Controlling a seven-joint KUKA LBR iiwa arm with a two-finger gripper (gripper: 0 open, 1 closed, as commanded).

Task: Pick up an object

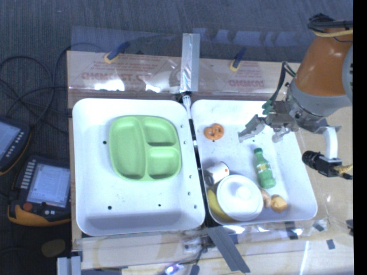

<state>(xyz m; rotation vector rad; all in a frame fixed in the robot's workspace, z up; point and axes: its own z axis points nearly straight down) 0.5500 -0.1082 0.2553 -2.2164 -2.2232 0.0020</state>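
Bottle [264, 168], green and lying flat, sits just below my gripper [265, 131] in the right bin [298, 153]; fingers spread wide, nothing between them. Orange pretzel [214, 132] off to its left, white bowl [239, 196] further below

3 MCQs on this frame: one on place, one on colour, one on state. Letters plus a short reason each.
1. Where does the sectioned plate lie?
A. left bin
B. right bin
C. off the bench

2. What colour is the bottle?
A. red
B. green
C. blue

3. How is the hand?
A. open above the right bin, nothing between its fingers
B. shut on the bottle
C. down in the left bin

Answers:
1 A, it sits alone in the left bin.
2 B, green body with a white label.
3 A, fingers spread over the right bin, the bottle lying apart below.
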